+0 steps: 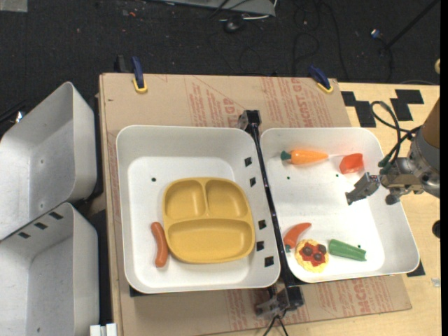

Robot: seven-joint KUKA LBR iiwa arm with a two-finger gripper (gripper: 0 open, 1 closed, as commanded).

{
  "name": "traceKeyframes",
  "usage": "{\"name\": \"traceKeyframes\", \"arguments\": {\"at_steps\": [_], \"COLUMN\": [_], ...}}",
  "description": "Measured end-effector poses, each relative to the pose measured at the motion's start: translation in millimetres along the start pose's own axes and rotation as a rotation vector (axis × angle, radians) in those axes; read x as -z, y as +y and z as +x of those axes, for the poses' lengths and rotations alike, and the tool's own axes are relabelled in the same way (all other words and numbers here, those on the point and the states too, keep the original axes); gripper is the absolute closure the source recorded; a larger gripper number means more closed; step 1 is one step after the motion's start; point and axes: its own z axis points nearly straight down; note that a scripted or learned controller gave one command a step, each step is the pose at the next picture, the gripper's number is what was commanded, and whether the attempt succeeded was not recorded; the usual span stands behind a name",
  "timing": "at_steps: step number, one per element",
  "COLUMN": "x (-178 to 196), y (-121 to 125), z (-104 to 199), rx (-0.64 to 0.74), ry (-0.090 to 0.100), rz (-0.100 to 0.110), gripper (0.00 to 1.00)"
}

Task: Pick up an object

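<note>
The right bin (pixel 392 254) holds a toy carrot (pixel 308 157) and a small red piece (pixel 351 163) at its far side. Near its front lie a red chili (pixel 297 233), a small pizza toy (pixel 312 254) and a green vegetable (pixel 348 250). My gripper (pixel 376 191) hangs over the right side of this bin, below and to the right of the red piece. It is open, its two dark fingers (pixel 360 187) apart with nothing between them.
The left bin (pixel 133 187) holds a yellow divided plate (pixel 208 220) with an orange sausage (pixel 160 244) beside its left edge. A black divider (pixel 264 201) separates the bins. Grey tubs (pixel 42 159) stand off the bench at the left.
</note>
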Motion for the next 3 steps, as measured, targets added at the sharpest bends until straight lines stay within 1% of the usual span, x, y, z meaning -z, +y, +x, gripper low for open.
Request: {"name": "traceKeyframes", "arguments": {"at_steps": [1,3], "x": [4.8,-93.4], "y": [2.1,-15.1], "z": [0.3,5.4], "rx": [0.003,0.001], "ry": [-0.003,0.000], "rz": [-0.010,-0.005], "gripper": [0.00,0.00]}}
